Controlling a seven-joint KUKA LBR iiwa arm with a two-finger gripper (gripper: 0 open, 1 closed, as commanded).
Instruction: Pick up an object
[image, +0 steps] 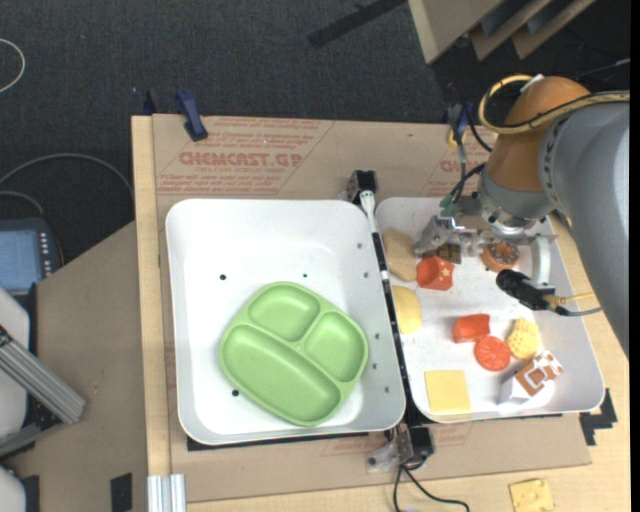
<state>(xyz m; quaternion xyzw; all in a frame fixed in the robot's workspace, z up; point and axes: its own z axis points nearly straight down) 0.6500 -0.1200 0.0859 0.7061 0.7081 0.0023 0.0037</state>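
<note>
one red block (435, 273) just below gripper (447, 238); jaw state unclear, grip not visible.

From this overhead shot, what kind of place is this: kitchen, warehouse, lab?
Most likely a robotics lab bench, not a kitchen. The two white bins sit on a board clamped to the bench, the food in the right bin looks like toys, such as the yellow square, and loose cables trail off the front edge.
</note>
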